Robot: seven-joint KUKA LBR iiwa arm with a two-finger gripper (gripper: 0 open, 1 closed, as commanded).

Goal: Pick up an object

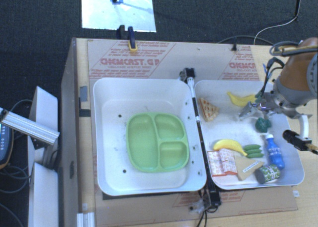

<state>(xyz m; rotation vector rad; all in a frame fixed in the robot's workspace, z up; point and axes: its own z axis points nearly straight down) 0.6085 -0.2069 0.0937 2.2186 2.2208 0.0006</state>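
The pincer (pixel 262 109) hangs low over the right bin (pixel 298 174), and whether it is wide or narrow I cannot tell; directly beneath it, perhaps touching, sits a small dark-green rounded toy (pixel 264 123), probably light hard plastic, slippery on its curve, best taken across its middle; just nearer the camera from there stands a blue bottle (pixel 273 152), stiff and light, graspable across its body; left of that lie green pea pods (pixel 253 150) and a yellow banana (pixel 230 146); far left, in the other bin, rests a green divided plate (pixel 158 142).
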